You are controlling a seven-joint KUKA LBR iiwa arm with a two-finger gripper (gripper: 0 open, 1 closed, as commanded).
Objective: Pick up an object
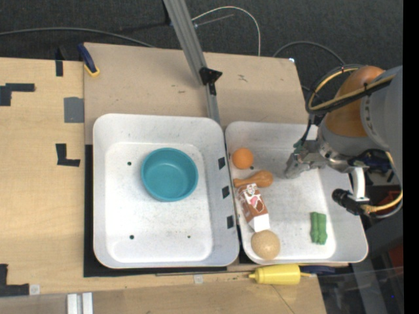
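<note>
Matt white plastic, faintly speckled, for both bins (pixel 105 195). Smooth teal plastic for the bowl (pixel 170 174), slightly glossy. Pale raw wood for the bench (pixel 144 77). Brushed grey metal for the slanted pole (pixel 184 25). Glossy yellow plastic for the bottle (pixel 277 275). Printed paper or card, seemingly, for the small carton (pixel 254 208).

Even overhead light, soft shadows, mild glare on white bins (pixel 157 126); pic slightly soft, low res.
</note>
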